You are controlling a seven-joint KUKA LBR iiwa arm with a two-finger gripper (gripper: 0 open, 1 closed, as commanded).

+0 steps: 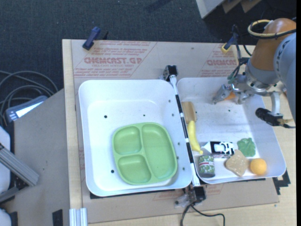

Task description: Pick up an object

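Hovering over the far end of the right bin (277, 140): gripper (229, 94), pointing down; open or shut, cannot tell; something small and orange at its tip, not identifiable.

Arm (270, 55): grey, orange band, entering from the right.

Candidates for picking, all at the near end of the right bin, well apart from the gripper:
- banana (192, 135), along the left wall; likely soft, slippery, best pinched across the middle.
- wood block (188, 110), just beyond it; stiff, light.
- can (206, 166); rigid, probably heaviest; label unreadable.
- black-white box (221, 148); print unreadable.
- green lump (247, 146); probably light.
- tan sponge (237, 164); probably soft, easy to squeeze.
- orange (257, 166); round, apt to roll.

Left bin (94, 102): green tray (143, 152), three compartments.

Bench board (113, 60): red print, "CHEMCAST GP", repeated.
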